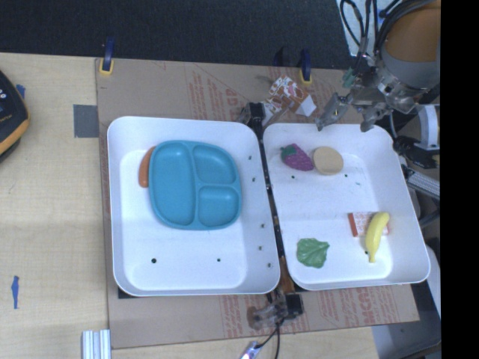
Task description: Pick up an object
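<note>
Above the far rim of the right-hand shallow white bin (404,200), the two-finger gripper (346,117) hangs with jaws apart, holding nothing; the round tan biscuit-like piece (328,160) lies below, unpicked.

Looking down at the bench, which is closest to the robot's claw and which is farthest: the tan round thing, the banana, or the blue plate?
From the gripper:
1. Tan round thing, right bin, far end.
2. Banana, right bin, near right side.
3. Blue plate, left bin.

Single fixed camera, mounted above the tabletop (52,223), looking down at a slant; both white bins (187,279) lie mid-frame, and the arm (410,40) enters at 2 o'clock.
</note>
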### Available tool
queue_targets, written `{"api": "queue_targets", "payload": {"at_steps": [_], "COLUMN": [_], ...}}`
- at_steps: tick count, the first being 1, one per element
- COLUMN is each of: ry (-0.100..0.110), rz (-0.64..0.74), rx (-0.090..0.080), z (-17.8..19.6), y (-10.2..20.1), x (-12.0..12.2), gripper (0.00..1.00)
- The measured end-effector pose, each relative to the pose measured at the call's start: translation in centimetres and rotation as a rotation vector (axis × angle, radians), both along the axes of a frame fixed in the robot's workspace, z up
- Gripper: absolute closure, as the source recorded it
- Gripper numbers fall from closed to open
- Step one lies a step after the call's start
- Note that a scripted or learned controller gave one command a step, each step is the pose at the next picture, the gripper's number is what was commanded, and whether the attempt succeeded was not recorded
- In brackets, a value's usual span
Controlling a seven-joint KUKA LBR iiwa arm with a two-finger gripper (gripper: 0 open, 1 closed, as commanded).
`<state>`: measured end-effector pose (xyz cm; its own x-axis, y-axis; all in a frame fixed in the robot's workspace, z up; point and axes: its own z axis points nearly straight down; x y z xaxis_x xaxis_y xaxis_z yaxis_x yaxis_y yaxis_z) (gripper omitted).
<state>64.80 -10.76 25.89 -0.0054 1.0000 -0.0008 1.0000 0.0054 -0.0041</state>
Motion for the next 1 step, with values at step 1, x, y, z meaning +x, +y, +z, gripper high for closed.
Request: {"api": "queue_targets", "payload": {"at_steps": [1], "ry": [0.002], "rz": [-0.001], "rx": [-0.001], "z": [-11.38], "y": [-5.96], "x": [0.74], "gripper": [0.0]}}
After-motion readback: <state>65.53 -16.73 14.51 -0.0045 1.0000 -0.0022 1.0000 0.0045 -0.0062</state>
